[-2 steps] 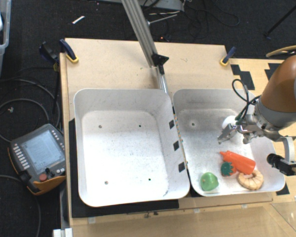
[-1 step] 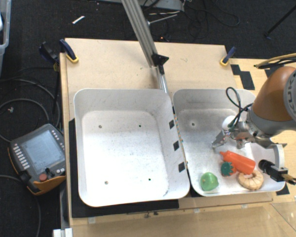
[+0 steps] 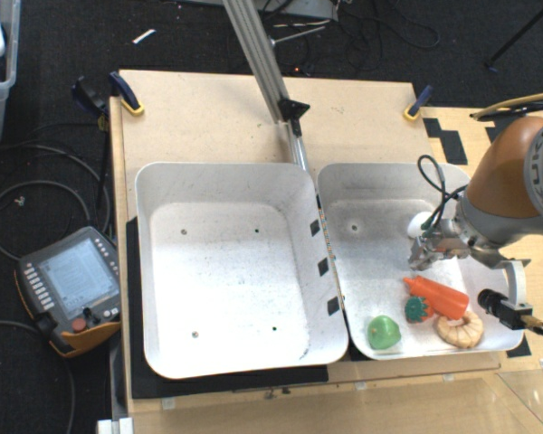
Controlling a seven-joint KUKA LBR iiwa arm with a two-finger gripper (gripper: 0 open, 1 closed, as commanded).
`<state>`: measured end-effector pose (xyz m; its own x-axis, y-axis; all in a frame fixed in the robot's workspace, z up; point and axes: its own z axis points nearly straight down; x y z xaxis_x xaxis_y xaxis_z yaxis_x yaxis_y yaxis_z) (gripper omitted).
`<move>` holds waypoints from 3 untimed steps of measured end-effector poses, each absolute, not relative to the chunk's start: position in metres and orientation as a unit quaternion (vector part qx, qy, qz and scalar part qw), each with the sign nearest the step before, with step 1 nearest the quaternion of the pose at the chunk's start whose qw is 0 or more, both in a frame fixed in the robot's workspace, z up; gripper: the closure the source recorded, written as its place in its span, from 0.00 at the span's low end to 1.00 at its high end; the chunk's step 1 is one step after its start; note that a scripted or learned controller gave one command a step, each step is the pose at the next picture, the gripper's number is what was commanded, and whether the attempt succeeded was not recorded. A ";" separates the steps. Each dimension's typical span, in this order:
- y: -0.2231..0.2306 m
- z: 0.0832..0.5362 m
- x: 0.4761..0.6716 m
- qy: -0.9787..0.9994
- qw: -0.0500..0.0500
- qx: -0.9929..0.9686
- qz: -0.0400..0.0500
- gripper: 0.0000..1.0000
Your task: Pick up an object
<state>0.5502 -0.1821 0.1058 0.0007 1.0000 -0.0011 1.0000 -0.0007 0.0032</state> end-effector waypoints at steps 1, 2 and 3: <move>-0.182 0.151 0.545 0.707 0.002 0.707 0.001 1.00; -0.183 0.195 0.541 0.708 0.002 0.707 0.001 1.00; -0.184 0.243 0.542 0.708 0.004 0.706 0.001 1.00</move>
